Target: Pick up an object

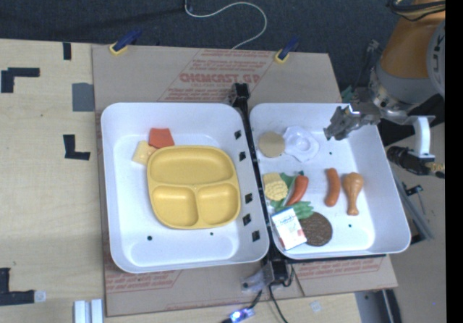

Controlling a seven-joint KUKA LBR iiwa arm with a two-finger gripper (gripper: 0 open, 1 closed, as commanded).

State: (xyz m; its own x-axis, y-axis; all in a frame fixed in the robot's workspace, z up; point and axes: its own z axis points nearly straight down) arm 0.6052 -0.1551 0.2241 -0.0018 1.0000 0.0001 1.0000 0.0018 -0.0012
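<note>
My gripper (338, 128) hangs over the upper right part of the right bin (383, 206), its dark fingers pointing down-left. Just left of it lies a clear plastic piece (300, 144), and further left a tan round bun (271, 144). Below the gripper lie a sausage (331, 187) and a chicken drumstick (352, 191). At the bin's lower left are a corn cob (274, 187), a red chili (297, 190), green leaves (299, 208), a brown patty (316, 229) and a small white carton (289, 228). Nothing shows between the fingers.
The left bin (123, 169) holds a yellow divided tray (194, 186), an orange block (160, 137) and a pale yellow block (142, 152). A black divider (249, 169) runs between the bins. Cardboard lies under both, with a white cable (217, 10) behind.
</note>
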